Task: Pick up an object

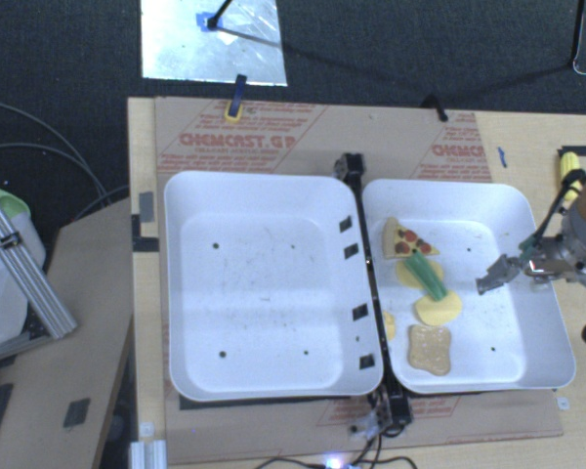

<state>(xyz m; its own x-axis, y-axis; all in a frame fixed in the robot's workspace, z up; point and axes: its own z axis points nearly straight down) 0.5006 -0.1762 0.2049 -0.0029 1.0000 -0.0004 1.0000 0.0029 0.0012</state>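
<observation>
**Camera view: toy food lying in the right bin, gripper hanging beside it**

Several toy food pieces are lying along the left half of the right bin [542, 360]. A pizza slice [402, 237] with red dots is sitting nearest the far wall. Just below it a green stalk-like piece [427, 274] is lying slantwise across a yellow piece [411, 272]. A second yellow piece [439, 310] is touching the stalk's lower end, and a tan toast-like slice [430, 349] is resting near the bin's front wall. A small pale piece [389, 326] is sitting against the divider side.

The gripper [492, 279] is reaching in from the right, hanging over bare bin floor, apart from the food and to its right. Its fingers are holding nothing; how far apart they are standing cannot be told.

The left bin [264, 286] is sitting beside it on a cardboard sheet [273, 130].
</observation>
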